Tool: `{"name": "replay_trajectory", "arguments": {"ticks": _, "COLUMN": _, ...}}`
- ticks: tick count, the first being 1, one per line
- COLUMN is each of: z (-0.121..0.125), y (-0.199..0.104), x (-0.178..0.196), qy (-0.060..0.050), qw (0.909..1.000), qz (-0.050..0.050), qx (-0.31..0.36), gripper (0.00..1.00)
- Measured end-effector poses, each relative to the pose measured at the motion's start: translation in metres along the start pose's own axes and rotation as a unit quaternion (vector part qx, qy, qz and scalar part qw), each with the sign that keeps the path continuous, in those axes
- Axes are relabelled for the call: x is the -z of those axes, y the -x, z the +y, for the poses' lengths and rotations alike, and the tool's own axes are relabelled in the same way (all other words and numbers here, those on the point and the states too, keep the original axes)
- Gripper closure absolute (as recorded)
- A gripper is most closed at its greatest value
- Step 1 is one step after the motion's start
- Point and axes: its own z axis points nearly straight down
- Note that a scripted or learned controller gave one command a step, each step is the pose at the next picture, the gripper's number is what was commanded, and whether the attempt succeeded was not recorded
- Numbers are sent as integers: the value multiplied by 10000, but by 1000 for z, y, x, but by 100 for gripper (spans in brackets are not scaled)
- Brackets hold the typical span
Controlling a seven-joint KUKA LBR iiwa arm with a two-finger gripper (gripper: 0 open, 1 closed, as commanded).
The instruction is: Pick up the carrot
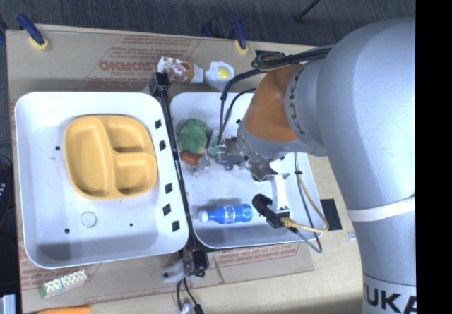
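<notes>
Bench (106,51) w/ 2 white bins: left bin (28,185), right bin (233,236).

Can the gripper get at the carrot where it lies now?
Probably yes. The gripper sits right beside the carrot in the right bin, though the green vegetable crowds the carrot from above.

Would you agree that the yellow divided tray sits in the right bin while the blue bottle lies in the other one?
Not quite: the camera view shows the yellow divided tray in the left bin, and the blue bottle lies in the right bin.
</notes>
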Motion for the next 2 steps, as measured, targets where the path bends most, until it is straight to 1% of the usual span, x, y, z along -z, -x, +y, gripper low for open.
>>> {"name": "replay_trajectory", "arguments": {"ticks": 1, "z": 64, "y": 24, "x": 154, "qy": 14, "qw": 9877, "qz": 7, "qx": -1564, "gripper": 0}}
{"name": "replay_trajectory", "arguments": {"ticks": 2, "z": 8, "y": 18, "x": 34, "qy": -12, "qw": 9949, "qz": 6, "qx": -1007, "gripper": 0}}
